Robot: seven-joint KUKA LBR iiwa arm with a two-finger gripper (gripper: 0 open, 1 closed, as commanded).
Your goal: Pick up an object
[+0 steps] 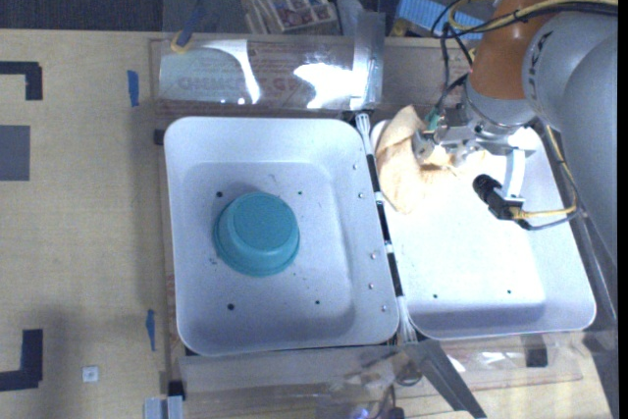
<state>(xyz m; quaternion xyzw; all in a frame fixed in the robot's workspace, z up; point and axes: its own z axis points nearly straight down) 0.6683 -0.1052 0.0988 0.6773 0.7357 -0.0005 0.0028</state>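
stage: grasp attempt, lift not yet done | gripper (439,144) down at right bin (491,280) far-left corner, finger state impossible to tell | pale tan object (400,174) beneath it, against bin wall | teal bowl (257,233) untouched in left bin (196,152)

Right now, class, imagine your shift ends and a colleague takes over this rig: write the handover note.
End effector: down in the far left corner of the right bin, at the cream-coloured soft object; whether it grips it can't be told from this view.
Things: the cream object lies against the divider side of the right bin; a teal bowl, upside down, sits in the middle of the left bin.
Done: approach to the cream object.
Left: confirm a grasp and lift; nothing is visibly raised yet.
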